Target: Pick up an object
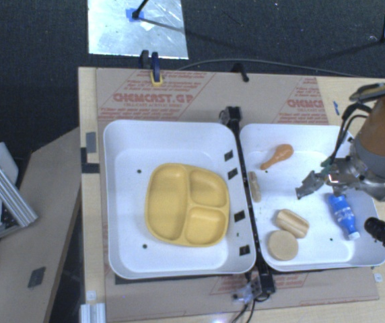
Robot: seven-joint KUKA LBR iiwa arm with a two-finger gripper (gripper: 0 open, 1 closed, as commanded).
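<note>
Two bins [122, 180], one tray [186, 204], five foods [292, 222]

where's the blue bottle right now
The blue bottle lies in the right bin, near its right wall, just below and right of the claw and well right of the bread roll.

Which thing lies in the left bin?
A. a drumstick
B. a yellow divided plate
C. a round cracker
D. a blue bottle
B: the yellow divided plate sits in the left bin, while the blue bottle, the round cracker and the drumstick lie in the right bin.
</note>
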